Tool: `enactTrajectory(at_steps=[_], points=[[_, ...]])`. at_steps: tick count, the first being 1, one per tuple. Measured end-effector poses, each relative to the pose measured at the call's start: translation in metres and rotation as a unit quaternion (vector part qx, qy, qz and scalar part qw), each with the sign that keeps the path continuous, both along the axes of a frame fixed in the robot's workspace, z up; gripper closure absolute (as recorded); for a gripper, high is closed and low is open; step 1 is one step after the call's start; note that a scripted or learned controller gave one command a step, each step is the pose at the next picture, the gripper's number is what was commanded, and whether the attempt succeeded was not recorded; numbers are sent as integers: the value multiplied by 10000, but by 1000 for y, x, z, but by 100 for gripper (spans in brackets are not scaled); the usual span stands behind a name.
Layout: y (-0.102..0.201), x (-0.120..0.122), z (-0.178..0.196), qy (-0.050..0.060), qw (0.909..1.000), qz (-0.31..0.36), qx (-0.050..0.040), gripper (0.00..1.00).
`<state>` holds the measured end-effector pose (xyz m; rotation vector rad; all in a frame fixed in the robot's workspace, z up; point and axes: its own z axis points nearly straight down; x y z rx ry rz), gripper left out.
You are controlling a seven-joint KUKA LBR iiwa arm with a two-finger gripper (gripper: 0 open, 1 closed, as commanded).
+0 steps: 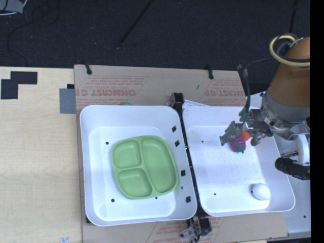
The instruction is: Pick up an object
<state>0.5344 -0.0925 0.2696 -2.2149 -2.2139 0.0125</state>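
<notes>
Jaws (241, 136): mine, hanging over the upper part of the right bin (223, 206); whether they are wide or narrow I cannot tell.
Toy (238, 144): small, purple and green with an orange bit, right at my tips.
Ball (261, 191): white, below me, near the bin's lower right corner.
Plate (144, 166): green, three compartments, well to my left in the left bin (96, 135).

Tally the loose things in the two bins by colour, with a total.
Green: 1, the divided plate in the left bin.
White: 1, the ball in the right bin.
Mixed purple, green and orange: 1, the small object at the pincer.
Total: 3
</notes>
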Motion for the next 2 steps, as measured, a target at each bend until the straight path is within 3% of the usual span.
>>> enactTrajectory(at_steps=[1,2], points=[[0,2,5,-56,10000,8,-7,0],[-5,-6,-43,-22,10000,3,0,0]])
